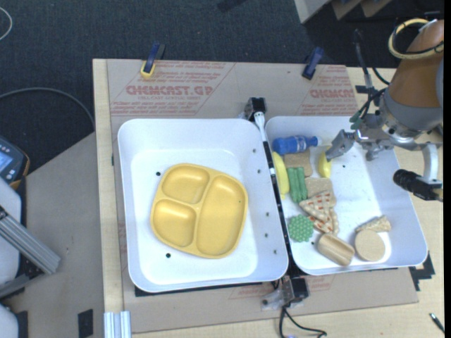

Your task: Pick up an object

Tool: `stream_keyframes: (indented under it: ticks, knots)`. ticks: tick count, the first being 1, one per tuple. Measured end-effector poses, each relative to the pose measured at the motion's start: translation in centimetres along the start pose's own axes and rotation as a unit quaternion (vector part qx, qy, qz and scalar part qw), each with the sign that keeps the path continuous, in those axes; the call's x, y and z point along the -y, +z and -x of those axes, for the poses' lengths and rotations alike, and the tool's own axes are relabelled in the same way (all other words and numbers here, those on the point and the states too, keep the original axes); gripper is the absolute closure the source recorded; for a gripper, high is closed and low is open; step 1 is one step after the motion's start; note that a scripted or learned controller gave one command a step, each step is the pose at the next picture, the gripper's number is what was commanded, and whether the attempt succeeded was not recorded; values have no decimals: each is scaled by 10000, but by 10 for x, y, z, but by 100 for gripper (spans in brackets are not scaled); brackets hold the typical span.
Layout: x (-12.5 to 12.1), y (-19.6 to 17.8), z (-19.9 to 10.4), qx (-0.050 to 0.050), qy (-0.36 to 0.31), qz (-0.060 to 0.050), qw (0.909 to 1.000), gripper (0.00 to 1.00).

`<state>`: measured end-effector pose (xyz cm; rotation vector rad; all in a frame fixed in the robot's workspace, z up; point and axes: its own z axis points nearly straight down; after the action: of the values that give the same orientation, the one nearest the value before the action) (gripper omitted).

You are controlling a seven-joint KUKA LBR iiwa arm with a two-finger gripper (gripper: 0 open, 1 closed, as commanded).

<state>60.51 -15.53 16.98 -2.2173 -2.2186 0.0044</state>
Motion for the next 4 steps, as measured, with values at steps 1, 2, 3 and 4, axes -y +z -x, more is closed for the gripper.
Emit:
stream_keyframes:
  ticks: [1, 2, 3, 4]
  knots:
    - [10, 49, -1, -4, 5, -5, 10000, 0]
    - [8, 84, -1, 2, 5, 33, 10000, 0]
    - [9, 74, -1, 9, 6, 36, 10000, 100]
    - [6, 29, -6, 16, -2, 51, 10000, 100]
